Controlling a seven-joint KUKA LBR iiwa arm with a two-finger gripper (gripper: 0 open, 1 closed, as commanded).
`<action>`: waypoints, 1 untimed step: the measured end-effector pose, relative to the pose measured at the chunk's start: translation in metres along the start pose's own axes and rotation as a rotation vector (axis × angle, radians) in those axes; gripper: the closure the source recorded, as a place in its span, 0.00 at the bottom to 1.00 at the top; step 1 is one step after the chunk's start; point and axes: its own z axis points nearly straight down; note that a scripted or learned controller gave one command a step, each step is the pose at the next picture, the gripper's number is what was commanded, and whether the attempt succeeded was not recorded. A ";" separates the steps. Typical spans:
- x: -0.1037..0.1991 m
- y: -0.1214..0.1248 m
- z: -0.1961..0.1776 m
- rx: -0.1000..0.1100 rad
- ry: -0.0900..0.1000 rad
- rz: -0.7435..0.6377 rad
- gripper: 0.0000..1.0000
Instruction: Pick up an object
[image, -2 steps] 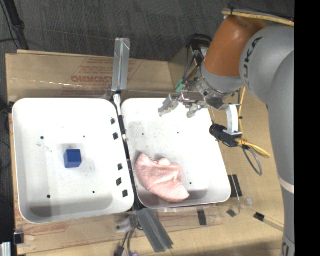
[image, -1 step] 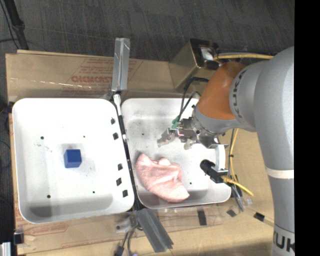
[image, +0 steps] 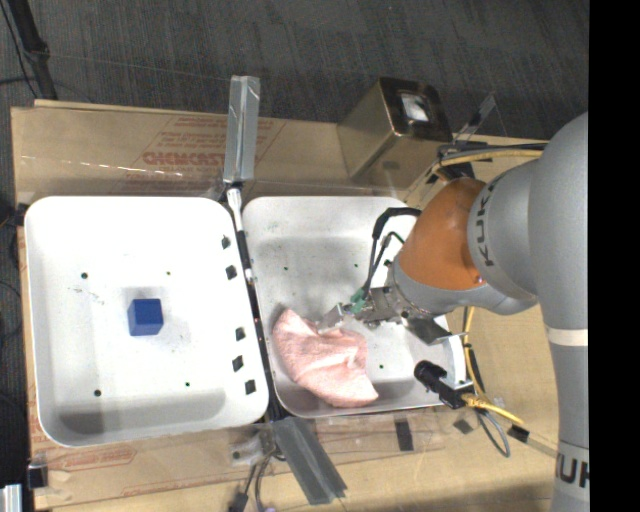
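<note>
A pink crumpled cloth (image: 322, 359) lies in the right bin (image: 300, 230), near its front edge. A small blue cube (image: 146, 316) sits in the left bin (image: 70, 240), a little left of its middle. My gripper (image: 352, 309) reaches in from the right and hangs just above the cloth's upper right edge. Its tips are close to the cloth, and I cannot see whether they touch it. The grey arm with its orange band (image: 440, 245) covers the right part of the right bin.
A metal divider bar (image: 240, 130) runs between the two bins at the back. A brown box (image: 395, 125) stands behind the right bin. Cables (image: 490, 410) trail at the front right. Cardboard lies under both bins.
</note>
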 end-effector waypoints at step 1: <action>0.060 0.015 0.001 0.003 0.001 -0.155 0.00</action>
